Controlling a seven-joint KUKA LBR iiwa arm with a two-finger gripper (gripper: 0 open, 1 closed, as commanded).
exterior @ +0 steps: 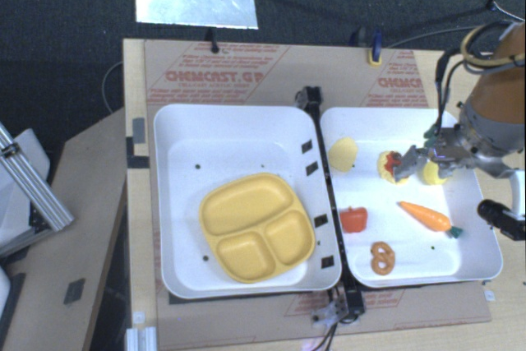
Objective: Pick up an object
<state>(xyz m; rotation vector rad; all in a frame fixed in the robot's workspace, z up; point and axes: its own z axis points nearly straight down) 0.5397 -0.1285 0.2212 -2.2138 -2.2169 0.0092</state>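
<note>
Cam view: my claw point(415, 163) sits low in the right bin point(472, 259), beside a red-yellow toy point(388, 164) & a yellow piece point(431, 172); can't tell its state. Lemon point(343, 153), red pepper point(353, 219), carrot point(426, 216), pretzel point(381, 257) lie loose nearby. Left bin point(177, 177) has a yellow tray point(257, 226).
</note>
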